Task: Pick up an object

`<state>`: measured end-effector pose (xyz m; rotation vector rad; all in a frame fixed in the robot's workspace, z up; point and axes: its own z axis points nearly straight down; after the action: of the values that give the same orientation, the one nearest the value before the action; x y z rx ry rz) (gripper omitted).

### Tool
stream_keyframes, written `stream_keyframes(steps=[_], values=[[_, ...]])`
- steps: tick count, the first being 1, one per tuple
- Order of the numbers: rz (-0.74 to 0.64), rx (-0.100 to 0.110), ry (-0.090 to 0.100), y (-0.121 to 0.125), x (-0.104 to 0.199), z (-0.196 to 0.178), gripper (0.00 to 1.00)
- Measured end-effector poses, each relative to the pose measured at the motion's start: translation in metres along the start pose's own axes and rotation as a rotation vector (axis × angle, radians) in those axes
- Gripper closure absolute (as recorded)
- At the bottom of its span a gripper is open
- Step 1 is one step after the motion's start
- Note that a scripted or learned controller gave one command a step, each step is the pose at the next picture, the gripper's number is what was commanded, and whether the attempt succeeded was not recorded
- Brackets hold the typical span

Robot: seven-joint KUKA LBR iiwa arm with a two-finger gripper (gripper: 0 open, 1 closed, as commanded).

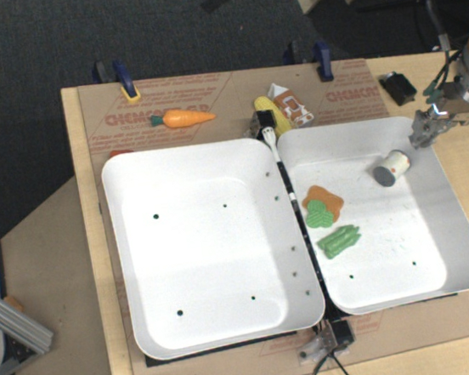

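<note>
While the gripper (428,124) hangs at the right bin's (452,274) far edge, finger state unclear, approach step: next drop onto the small cylinder (391,168).

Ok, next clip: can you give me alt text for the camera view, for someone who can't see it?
The grey arm's claw hovers at the right bin's upper right rim, holding nothing visible. That bin holds a small white cylinder, an orange-and-green toy and a green toy. A toy carrot lies on the cardboard behind the left bin.
</note>
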<state>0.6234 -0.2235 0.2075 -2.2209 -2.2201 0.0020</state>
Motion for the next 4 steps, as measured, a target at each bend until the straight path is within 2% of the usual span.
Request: stream_keyframes(steps=[1,2,3,4], values=[[-0.002,-0.008,-0.003,0.045,0.0,0.002,1.0],[0.0,0.001,0.001,0.014,0.0,0.009,1.0],[-0.002,-0.007,-0.002,0.045,0.0,0.021,1.0],[-0.001,-0.002,-0.001,0.038,0.0,0.017,1.0]])
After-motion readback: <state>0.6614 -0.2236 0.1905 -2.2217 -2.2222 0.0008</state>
